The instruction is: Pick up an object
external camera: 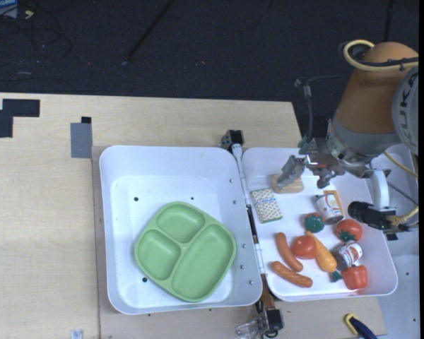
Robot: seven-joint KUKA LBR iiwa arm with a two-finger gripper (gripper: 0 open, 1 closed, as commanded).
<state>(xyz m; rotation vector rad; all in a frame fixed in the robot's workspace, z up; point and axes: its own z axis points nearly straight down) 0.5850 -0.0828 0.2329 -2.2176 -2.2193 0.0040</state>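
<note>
At the front of the right bin (pixel 389 284) sit the toy foods, all bunched close. There are two long sausages (pixel 290 263), an orange carrot (pixel 325 256), a red tomato (pixel 304 246), a red pepper (pixel 355 277) and a small can (pixel 350 253). Any one of them could be the thing to pick up. They lie loose and mixed, which I think is so the arm has lots to choose from.

A little farther back is a small spotted sponge (pixel 266 205), near the wall between the bins. Behind it, a tan block (pixel 288 184) lies at the back of the right bin. The gripper (pixel 294 169) hangs right over that block, almost touching it. I cannot tell if the jaws are spread or pressed together, and nothing shows between them.

The left bin (pixel 116 189) holds a green tray (pixel 186 251) with three parts.

Both bins rest on a pale wood desk (pixel 42 224). Past the desk, the floor (pixel 162 41) is dark.
</note>
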